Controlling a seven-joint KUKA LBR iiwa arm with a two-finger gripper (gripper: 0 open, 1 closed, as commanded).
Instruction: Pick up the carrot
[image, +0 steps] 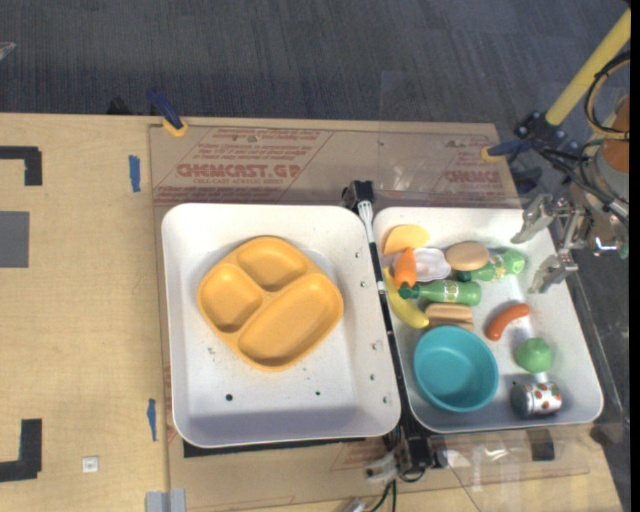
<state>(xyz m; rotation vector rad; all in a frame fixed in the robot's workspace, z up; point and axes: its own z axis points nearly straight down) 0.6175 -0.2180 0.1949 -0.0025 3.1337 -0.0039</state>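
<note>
Small orange plastic carrot (404, 268) lying at the right white bin's (585, 345) far-left corner beside a yellow divided plate (270, 300) in the left bin, metal gripper (556, 240) over the right bin's far-right edge, fingers spread, pinching nothing

Single fixed cam above the bench (80, 300), looking down at a slant. Both bins in frame (left bin (190, 400), right bin (585, 390)).
</note>
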